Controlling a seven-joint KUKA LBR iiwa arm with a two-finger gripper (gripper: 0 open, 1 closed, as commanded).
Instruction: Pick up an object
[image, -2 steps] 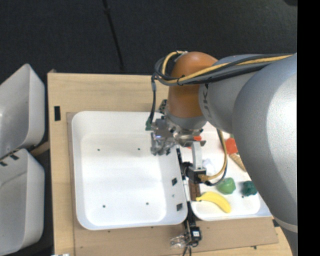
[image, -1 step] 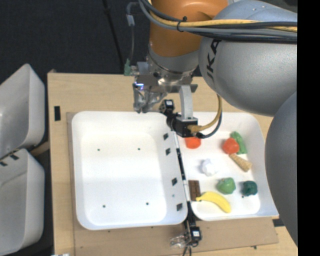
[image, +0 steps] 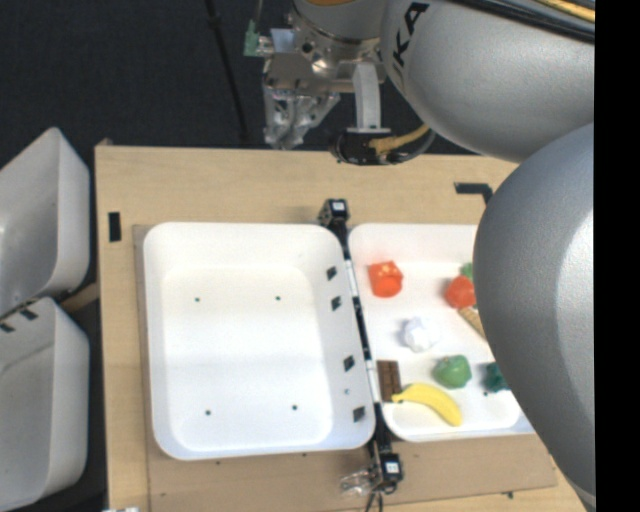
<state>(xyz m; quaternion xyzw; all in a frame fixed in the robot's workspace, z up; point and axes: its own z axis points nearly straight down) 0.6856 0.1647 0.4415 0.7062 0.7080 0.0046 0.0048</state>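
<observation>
The robot's claw (image: 288, 128) hangs high at the top centre of the frame, above the far edge of the tabletop (image: 230, 185) and well apart from both bins; whether it is apart or together cannot be told from this angle, and nothing is seen in its grip. The pick appears not yet begun. Every candidate lies in the right bin (image: 420, 240), at the right of the frame: an orange block (image: 386, 279), a red-orange piece (image: 460, 292), a white crumpled lump (image: 418, 334), a green object (image: 453, 371), a banana (image: 432, 402) and a brown bar (image: 387, 377) near the divider. The left bin (image: 240, 340) holds nothing to take. Left to do, by appearances: descend, close on one item, lift.
</observation>
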